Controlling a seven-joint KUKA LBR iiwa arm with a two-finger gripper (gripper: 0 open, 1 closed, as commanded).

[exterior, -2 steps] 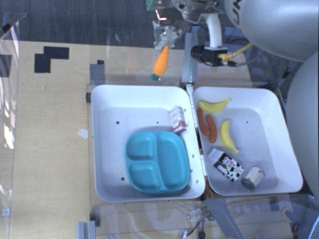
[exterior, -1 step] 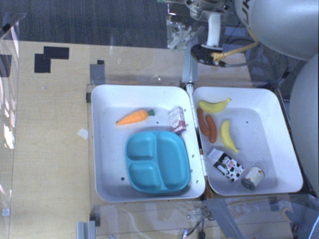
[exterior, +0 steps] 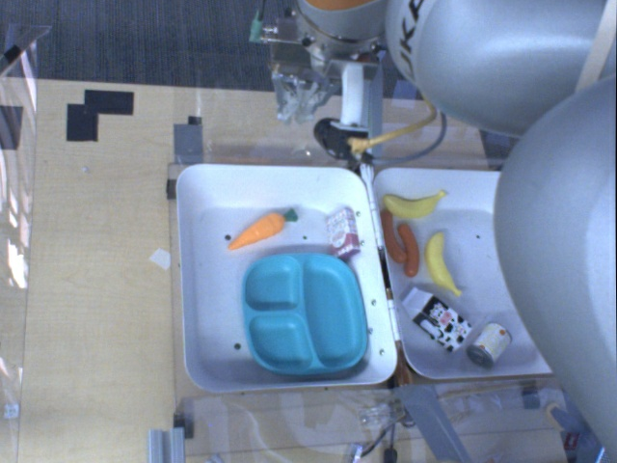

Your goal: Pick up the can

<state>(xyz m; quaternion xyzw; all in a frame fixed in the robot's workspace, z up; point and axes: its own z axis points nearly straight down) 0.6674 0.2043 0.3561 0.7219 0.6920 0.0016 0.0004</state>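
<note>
Camera view, looking down at a slant, gives us two shallow white bins side by side on the pale wooden worktop [exterior: 96, 287]. Our grey arm with its orange band [exterior: 482, 37] comes in from the right, and our gripper [exterior: 301, 96] hangs over the worktop at the far side, just beyond the far rim of the left white bin [exterior: 198, 287]. Its translucent fingers [exterior: 289, 99] point down, but they are blurred and we cannot tell whether they are apart or together; nothing is seen between them.

The small silver can with a cream label [exterior: 489, 343] lies on its side in the right white bin [exterior: 482, 186], in the near right corner, well apart from our gripper. Just to its left lies a black-and-white patterned carton [exterior: 442, 321]. Farther back in the same bin are two yellow bananas, one at the far side [exterior: 415, 203] and one toward the middle [exterior: 442, 263], and a reddish-brown sausage [exterior: 400, 244] next to the dividing rim.

In the left bin we see a blue compartment tray [exterior: 304, 312] near the right wall, an orange carrot with a green top [exterior: 258, 230] beyond it to the left, and a small red-and-white packet [exterior: 343, 232] at the tray's far right corner.
</note>
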